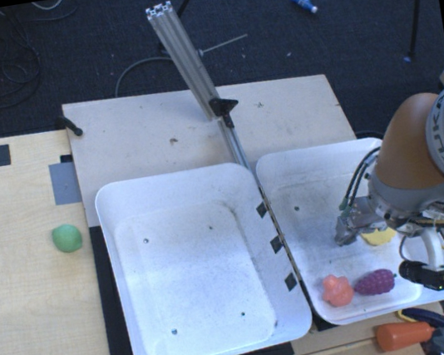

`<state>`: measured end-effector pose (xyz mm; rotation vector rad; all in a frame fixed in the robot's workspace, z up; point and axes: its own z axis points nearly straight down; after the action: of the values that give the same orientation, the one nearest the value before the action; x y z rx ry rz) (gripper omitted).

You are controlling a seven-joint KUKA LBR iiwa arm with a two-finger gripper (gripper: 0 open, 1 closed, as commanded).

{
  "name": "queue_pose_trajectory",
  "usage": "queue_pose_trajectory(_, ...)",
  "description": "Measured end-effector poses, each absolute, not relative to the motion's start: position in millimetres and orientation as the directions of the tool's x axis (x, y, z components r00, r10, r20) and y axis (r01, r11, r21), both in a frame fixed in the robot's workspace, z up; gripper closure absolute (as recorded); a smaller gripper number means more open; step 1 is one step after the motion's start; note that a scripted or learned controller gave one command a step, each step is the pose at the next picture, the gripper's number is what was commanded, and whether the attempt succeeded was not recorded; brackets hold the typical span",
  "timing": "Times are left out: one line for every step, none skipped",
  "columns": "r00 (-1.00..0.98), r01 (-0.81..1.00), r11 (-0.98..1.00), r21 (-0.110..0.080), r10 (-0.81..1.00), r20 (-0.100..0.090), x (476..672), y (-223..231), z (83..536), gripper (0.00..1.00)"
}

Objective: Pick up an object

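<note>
A grey KUKA arm (421,156) with an orange band is seen reaching in from three o'clock over the right-hand white bin (305,171), one of two shallow bins set side by side on the bench. Its gripper (347,231) is lowered toward the bin floor at about the bin's centre-right; whether the jaws are apart or together cannot be told, as the wrist and cabling hide them from above. A small yellow object (377,236) is seen just beside the gripper, at its three o'clock, partly covered by the arm. Two more objects lie near the bin's six o'clock edge: an orange-pink lump (337,290) and, just beside it at three o'clock, a purple knobbly piece (375,282). Nothing can be made out between the fingers.

The left-hand bin (120,223) is shown with only dark specks on its floor. A green ball (67,238) rests on the wooden surface (22,290) at the left bin's nine o'clock, well apart from it. An orange item (404,333) lies outside the right bin at its six o'clock, and a metal rail (190,60) slants away toward twelve o'clock.
</note>
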<state>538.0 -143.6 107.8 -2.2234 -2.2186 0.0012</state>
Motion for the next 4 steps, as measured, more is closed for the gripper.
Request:
queue_pose_trajectory(0.0,1.0,0.0,0.005,1.0,-0.001,537.6,-141.0,169.7,1.0)
queue_pose_trajectory(0.001,1.0,-0.001,0.004,1.0,-0.001,542.0,-150.4,225.4,1.0)
queue_pose_trajectory(0.001,1.0,-0.001,0.003,1.0,-0.001,542.5,-150.9,264.6,1.0)
queue_pose_trajectory(-0.003,1.0,0.003,0.0,1.0,0.001,539.0,-101.6,268.4,1.0)
